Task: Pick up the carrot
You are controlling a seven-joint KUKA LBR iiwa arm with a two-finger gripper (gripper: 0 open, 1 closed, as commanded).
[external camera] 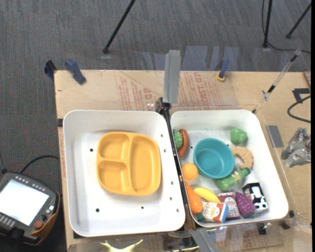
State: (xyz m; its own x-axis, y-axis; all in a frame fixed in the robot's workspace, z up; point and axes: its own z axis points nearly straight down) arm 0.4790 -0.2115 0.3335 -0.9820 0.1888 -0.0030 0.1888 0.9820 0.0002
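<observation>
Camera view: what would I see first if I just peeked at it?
The big yellow divided plate in the left bin jumps out. Next comes the teal bowl in the middle of the right bin, ringed by toy food. The orange carrot lies against that bin's left wall, beside a banana.

Two shallow white bins are sitting side by side on the bench [94,91]. A yellow plastic divided plate [129,163] is lying in the left bin [76,135]. In the right bin [262,135], an orange toy carrot [193,198] is lying near the front left, with a teal bowl [213,158] behind it.
</observation>
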